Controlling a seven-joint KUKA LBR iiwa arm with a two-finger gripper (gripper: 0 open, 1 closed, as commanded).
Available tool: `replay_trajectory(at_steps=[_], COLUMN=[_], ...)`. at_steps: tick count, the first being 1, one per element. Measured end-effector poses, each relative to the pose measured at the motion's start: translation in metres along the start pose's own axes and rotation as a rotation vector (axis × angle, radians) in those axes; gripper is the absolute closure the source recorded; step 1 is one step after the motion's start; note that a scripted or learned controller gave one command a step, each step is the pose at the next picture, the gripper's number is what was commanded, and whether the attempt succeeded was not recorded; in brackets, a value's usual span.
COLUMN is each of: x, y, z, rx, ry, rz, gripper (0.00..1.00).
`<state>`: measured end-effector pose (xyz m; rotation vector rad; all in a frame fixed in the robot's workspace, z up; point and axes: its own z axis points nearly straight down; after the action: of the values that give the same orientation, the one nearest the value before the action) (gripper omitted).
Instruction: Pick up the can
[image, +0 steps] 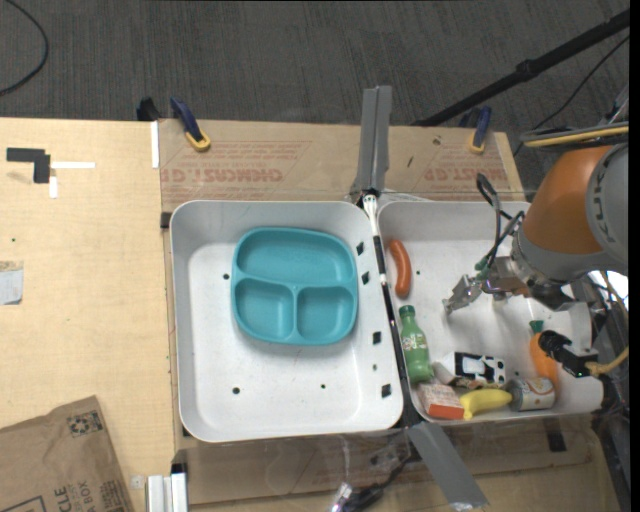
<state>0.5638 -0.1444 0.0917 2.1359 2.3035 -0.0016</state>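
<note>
- Your worktop (80, 300) carries two white bins; the left bin (200, 400) holds a teal divided plate (295, 286).
- The right bin (440, 225) holds a hot dog (400, 267), a green bottle (413, 343) and a banana (485, 402).
- The can (535, 394) lies on its side at the bin's near right corner, long axis roughly left-right, just beside the banana.
- The gripper (462, 296) hovers mid-bin, its fingers spread with nothing between them; the can lies toward the near edge and rightward from them, well apart.
</note>
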Motion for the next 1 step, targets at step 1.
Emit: replay_trajectory(at_steps=[1], x=[-0.0535], y=[0.0734], z=[-0.0002], rx=[0.000], ry=[-0.001], rz=[0.036], gripper=[0.00])
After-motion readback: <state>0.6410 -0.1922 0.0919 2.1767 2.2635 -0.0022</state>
